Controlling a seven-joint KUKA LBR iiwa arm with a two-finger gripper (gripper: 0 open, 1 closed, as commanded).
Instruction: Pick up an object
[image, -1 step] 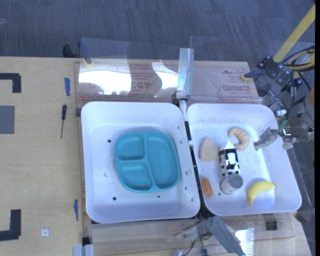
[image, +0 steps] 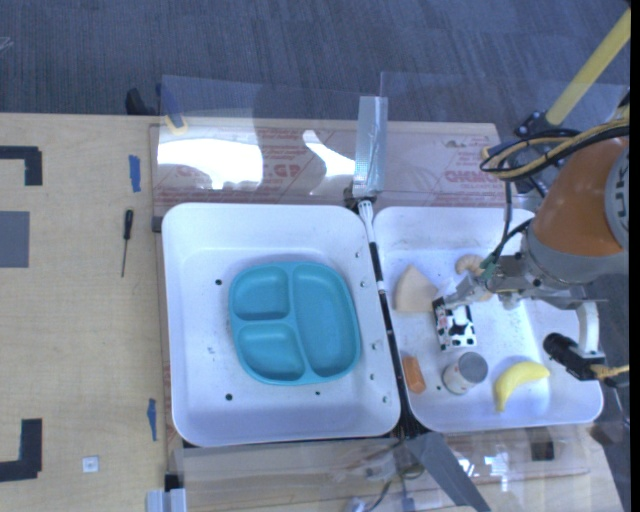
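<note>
Currently, gripper (image: 447, 308) low in right bin (image: 570, 405), w/ tips at black-and-white toy (image: 458, 328); open/closed state: cannot tell. No obj. lifted yet; pick remains.

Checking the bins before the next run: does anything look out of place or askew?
One thing: an orange piece lies at the right bin's left edge, up against the divider rather than flat on the floor. The teal tray sits slightly rotated in the left bin. Nothing looks spilled or damaged.
</note>
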